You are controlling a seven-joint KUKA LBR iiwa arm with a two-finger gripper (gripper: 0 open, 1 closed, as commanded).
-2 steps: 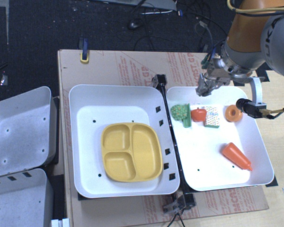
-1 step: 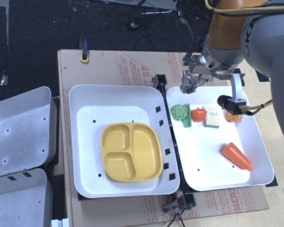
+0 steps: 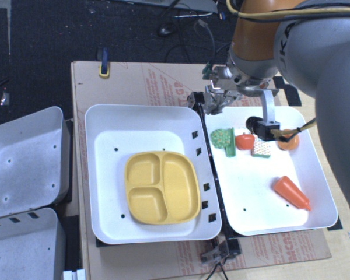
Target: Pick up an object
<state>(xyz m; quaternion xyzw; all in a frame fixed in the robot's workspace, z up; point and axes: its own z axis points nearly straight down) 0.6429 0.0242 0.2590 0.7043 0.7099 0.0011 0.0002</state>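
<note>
Nothing is lifted yet — the hand [image 3: 220, 98] hangs over the far edge between the two white bins, its grip impossible to tell, while the green broccoli-like toy [image 3: 223, 139], red tomato-shaped toy [image 3: 244, 141] and orange cone [image 3: 291, 192] lie in the right-hand bin [image 3: 262, 214].

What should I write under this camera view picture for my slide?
Robot arm's gripper hovers over the right bin of toy food; a yellow plate sits in the left bin.

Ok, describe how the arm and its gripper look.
The arm is smooth grey with a rounded orange band above the wrist. Yellow and black cables loop beside that band. The gripper is a small cluster of metal and dark parts.
</note>
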